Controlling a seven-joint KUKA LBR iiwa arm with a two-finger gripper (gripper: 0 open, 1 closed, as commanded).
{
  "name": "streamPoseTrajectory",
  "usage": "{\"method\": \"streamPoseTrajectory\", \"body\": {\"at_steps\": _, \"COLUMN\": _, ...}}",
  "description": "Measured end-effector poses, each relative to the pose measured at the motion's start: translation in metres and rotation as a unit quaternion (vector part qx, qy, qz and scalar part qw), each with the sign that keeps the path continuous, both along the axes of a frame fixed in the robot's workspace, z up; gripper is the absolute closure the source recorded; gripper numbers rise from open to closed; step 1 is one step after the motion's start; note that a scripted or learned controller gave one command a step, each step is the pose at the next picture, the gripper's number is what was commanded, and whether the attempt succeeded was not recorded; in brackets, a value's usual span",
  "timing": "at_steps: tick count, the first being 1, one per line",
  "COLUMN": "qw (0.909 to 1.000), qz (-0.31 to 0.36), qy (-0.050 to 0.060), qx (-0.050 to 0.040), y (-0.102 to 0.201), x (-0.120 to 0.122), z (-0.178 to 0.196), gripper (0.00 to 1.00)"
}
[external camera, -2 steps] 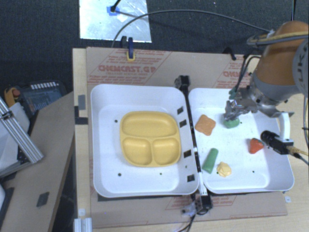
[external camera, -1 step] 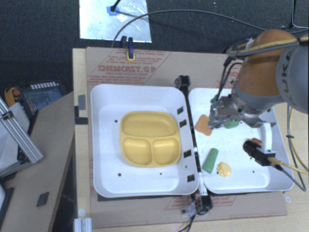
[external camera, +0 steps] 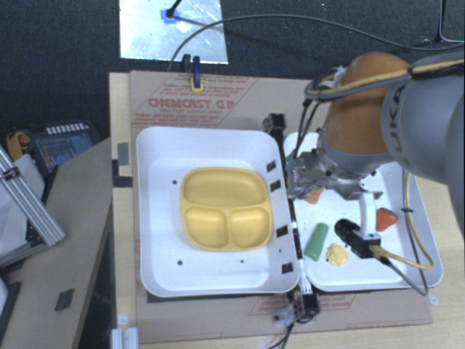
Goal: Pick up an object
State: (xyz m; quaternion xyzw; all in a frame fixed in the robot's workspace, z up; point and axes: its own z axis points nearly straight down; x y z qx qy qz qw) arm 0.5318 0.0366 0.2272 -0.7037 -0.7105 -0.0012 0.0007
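In the right bin (external camera: 418, 267) lie a green cylinder-like piece (external camera: 316, 241), a small yellow lump (external camera: 336, 254), a red-orange piece (external camera: 386, 219) and an orange bit (external camera: 313, 195) partly hidden under the wrist. My gripper (external camera: 299, 182) hangs low over the right bin's left edge, close to the divider and just above the orange bit. The wrist covers its fingers. A yellow three-compartment tray (external camera: 224, 207) rests in the left bin (external camera: 156, 195).
The grey arm with its orange band (external camera: 367, 100) covers the upper part of the right bin. Black clips (external camera: 275, 167) line the wall between the bins. Cardboard (external camera: 196, 97) lies under both bins, with a metal plate (external camera: 171, 17) beyond.
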Motion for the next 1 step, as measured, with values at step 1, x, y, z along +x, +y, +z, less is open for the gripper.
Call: {"method": "streamPoseTrajectory", "body": {"at_steps": 1, "qw": 1.0000, "qz": 0.000, "qy": 0.000, "qx": -0.0002, "y": 0.0468, "x": -0.0246, "z": 0.0073, "gripper": 1.00}}
